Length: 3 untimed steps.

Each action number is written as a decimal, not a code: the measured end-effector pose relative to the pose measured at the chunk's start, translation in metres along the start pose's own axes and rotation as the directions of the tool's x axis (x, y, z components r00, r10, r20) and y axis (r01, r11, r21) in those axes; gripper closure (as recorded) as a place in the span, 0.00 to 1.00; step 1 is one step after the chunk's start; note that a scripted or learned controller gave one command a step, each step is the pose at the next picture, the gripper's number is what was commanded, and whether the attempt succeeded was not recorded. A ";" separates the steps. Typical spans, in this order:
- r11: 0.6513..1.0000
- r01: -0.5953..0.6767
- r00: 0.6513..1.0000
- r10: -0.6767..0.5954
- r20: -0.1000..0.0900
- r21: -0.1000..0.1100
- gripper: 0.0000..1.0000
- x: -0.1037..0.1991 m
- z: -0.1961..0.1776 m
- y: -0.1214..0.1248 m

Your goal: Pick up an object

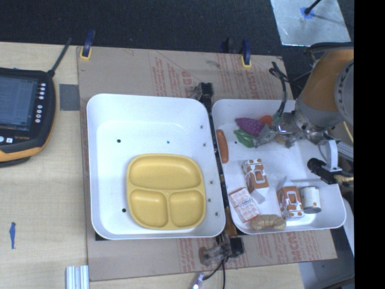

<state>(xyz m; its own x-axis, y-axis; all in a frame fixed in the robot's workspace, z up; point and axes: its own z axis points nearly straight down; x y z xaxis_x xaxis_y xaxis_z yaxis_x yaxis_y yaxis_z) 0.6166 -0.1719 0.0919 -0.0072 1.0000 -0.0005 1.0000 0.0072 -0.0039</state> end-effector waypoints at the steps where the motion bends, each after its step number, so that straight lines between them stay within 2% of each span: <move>1: 1.000 -0.004 1.000 0.004 0.001 0.013 0.00 0.037 -0.002 0.038; 2: 0.999 -0.004 1.000 0.004 -0.001 0.033 1.00 0.035 -0.010 0.034; 3: 1.000 -0.002 1.000 0.002 0.000 0.024 0.00 0.036 -0.012 0.036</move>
